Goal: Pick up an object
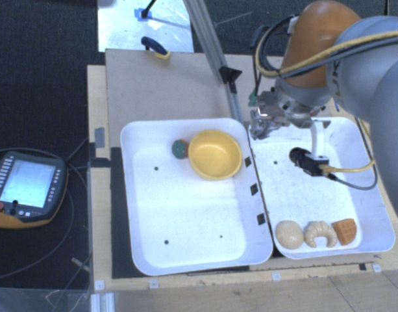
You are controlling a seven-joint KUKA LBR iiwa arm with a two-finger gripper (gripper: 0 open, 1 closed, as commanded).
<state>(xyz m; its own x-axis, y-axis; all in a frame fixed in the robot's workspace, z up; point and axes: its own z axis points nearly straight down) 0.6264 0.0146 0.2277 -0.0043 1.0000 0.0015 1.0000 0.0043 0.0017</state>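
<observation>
In the left bin (186, 233) a yellow bowl (215, 155) stands at the back right, with a small green object (180, 149) touching its left side. Along the front of the right bin (315, 197) lie a beige round item (289, 234), a croissant-shaped item (321, 233) and an orange-brown block (345, 231) in a row. My gripper (259, 127) hangs at the back left corner of the right bin, close to the divider, right of the bowl and far from the three front items. Nothing is seen held in it.
A slanted metal pole (208, 38) ends at a black clamp just behind the bins, close to the gripper. A black part with a yellow cable (309, 161) hangs off the wrist over the right bin. A teach pendant (26, 187) lies off the bench at left.
</observation>
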